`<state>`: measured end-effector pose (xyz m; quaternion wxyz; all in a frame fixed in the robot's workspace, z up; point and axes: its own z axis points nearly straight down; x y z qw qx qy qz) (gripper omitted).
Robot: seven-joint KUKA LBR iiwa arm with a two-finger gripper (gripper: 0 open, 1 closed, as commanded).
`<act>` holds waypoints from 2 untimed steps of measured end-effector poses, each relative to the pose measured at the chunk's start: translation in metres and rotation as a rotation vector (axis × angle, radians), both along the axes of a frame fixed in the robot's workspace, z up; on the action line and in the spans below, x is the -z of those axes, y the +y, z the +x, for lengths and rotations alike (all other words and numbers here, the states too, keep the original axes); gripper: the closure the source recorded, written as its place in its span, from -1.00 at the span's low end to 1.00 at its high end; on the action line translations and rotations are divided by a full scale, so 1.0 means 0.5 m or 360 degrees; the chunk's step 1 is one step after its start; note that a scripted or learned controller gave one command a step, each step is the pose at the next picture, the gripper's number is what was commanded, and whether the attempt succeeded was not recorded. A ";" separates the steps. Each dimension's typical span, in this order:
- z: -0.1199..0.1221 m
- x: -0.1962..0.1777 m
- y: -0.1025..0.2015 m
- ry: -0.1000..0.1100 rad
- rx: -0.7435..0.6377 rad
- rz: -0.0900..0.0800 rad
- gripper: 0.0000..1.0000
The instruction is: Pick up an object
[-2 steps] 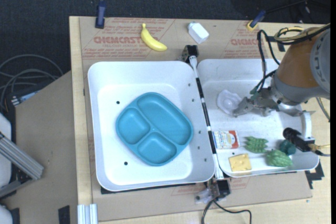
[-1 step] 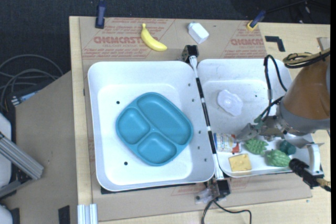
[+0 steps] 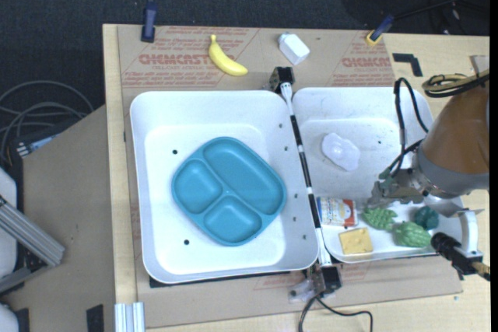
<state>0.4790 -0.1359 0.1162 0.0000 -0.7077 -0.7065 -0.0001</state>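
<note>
My gripper (image 3: 395, 195) is low in the right bin (image 3: 366, 109), near its front right part, right above a green leafy toy (image 3: 380, 218). A second green toy (image 3: 411, 234) and a teal piece (image 3: 427, 217) lie just right of it. A yellow block (image 3: 357, 242) sits at the bin's front edge, and a small red-and-white packet (image 3: 338, 211) lies left of the gripper. Further back in the bin rests a clear whitish object (image 3: 340, 151). The arm's body hides the bin's right side.
The left bin (image 3: 156, 128) holds a blue divided plate (image 3: 226, 190). Behind the bins, on the cardboard bench top, lie a yellow banana (image 3: 226, 58) and a small white block (image 3: 293, 48). A black cable (image 3: 402, 120) loops beside the arm.
</note>
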 end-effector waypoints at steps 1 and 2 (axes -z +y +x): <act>0.000 -0.019 0.000 -0.0002 0.0001 -0.0001 1.00; 0.001 -0.038 0.000 -0.0005 0.0001 -0.0003 1.00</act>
